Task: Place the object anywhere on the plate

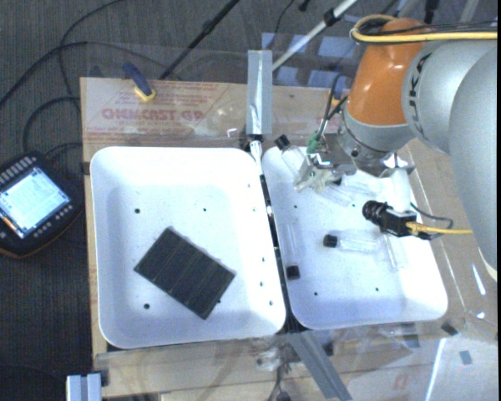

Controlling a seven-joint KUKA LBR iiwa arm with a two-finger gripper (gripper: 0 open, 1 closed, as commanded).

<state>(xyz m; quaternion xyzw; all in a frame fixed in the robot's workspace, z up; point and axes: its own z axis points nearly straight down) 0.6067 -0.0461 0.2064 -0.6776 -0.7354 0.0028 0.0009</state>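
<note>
On the counter (175, 115), two white bins sit side by side. In the left bin (117, 182), a dark ribbed plate (184, 272) lies flat and tilted, toward six o'clock of that bin's floor. The right bin (417, 295) holds several small things: a little black block (330, 241) near its middle, another black bit (292, 270) at about eight o'clock close to the dividing wall, and some clear plastic pieces (376, 245) to the three o'clock side of the block. The grey arm (451, 82) with its orange band reaches in from three o'clock, and its hand (317, 174) hangs over the bin's twelve o'clock end, well apart from the plate. Whether that hand is released or clenched I cannot tell.
</note>
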